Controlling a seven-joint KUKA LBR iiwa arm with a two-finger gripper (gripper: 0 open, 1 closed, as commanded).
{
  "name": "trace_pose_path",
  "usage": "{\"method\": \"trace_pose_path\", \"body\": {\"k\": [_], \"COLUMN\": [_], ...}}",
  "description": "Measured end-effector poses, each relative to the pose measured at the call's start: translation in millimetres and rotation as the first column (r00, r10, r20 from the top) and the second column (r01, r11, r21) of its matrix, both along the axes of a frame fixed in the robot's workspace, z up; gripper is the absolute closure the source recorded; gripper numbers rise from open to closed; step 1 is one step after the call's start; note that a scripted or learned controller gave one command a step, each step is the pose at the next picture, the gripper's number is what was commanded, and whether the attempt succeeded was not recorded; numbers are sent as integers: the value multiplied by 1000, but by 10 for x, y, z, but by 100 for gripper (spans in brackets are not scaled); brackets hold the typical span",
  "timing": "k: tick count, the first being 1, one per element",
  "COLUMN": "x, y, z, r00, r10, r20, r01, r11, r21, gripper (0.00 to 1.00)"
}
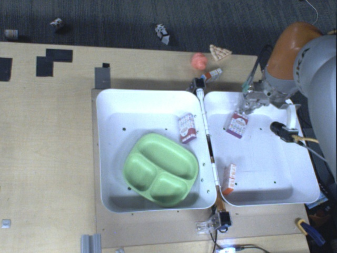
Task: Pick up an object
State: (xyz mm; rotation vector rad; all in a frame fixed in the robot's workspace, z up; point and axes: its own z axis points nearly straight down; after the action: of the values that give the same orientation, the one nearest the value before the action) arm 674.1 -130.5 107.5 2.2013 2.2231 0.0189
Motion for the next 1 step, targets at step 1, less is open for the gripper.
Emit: {"method": "trace_pose_path", "body": {"k": [1], "x": [-36], "y": [951], "z": [796], "r00": [1000], "r10": [-3], "r20": [-10], "r01": [3], "r11": [1000], "r21": [3], "gripper": [100]}}
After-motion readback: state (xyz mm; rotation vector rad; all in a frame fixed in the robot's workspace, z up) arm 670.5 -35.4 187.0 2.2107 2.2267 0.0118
